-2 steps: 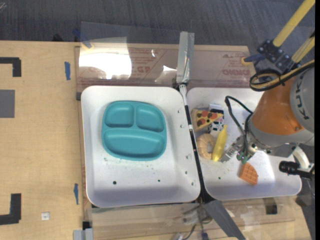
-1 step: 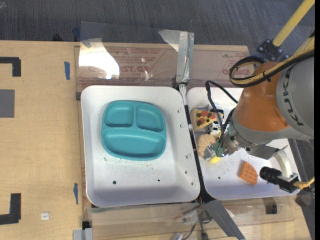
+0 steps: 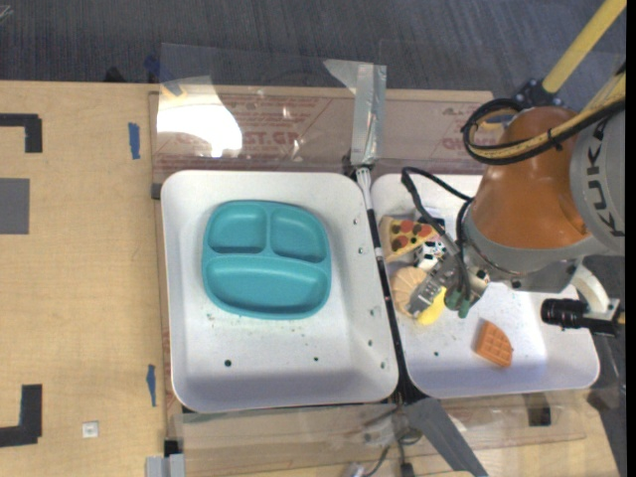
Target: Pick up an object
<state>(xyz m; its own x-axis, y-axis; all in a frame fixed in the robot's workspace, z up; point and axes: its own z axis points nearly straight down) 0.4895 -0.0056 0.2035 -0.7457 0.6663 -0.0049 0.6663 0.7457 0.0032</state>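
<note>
At the left we see the left bin (image 3: 189, 366), which carries a teal divided plate (image 3: 266, 258) lying flat near its middle, well apart from the arm's work. Across the wall between the bins we reach the right bin (image 3: 566, 366), where small items crowd against its left wall: a pizza-slice toy (image 3: 409, 235) at the top, a tan round piece (image 3: 407, 284) below it, and a yellow object (image 3: 431, 311) just under the gripper (image 3: 444, 291). The gripper hangs low over that cluster, and we cannot tell whether it has hold of anything. We judge the yellow object the likeliest target, directly beneath. The orange waffle piece (image 3: 493, 344) lies apart, lower right, with open floor around it, a roomier alternative.
</note>
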